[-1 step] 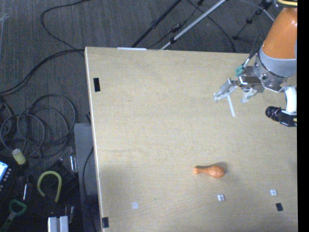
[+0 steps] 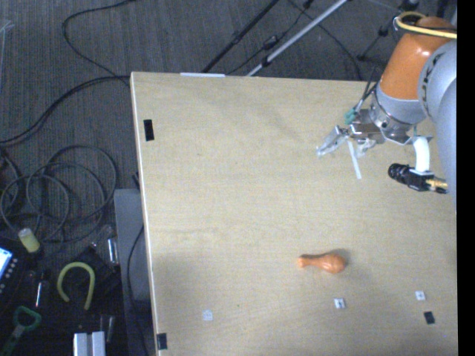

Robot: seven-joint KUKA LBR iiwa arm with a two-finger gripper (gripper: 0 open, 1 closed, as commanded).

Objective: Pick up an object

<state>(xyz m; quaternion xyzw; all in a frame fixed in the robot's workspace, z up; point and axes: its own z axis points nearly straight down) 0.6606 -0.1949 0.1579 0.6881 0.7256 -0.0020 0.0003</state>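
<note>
Pincer (image 2: 343, 153) hanging over the upper right of the tan bench top (image 2: 223, 199), fingers splayed apart and gripping nothing, with bare board lying open to its left and below. Small orange object (image 2: 323, 262) is lying flat on the board well below the pincer, slightly left, apart from it.

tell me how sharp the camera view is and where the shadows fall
Camera view: soft overall, small marks on the bench top blurred; lighting even, no glare; a faint shadow darkens the bench's lower left; the claw looks slightly smeared; the orange object casts almost no shadow.
</note>
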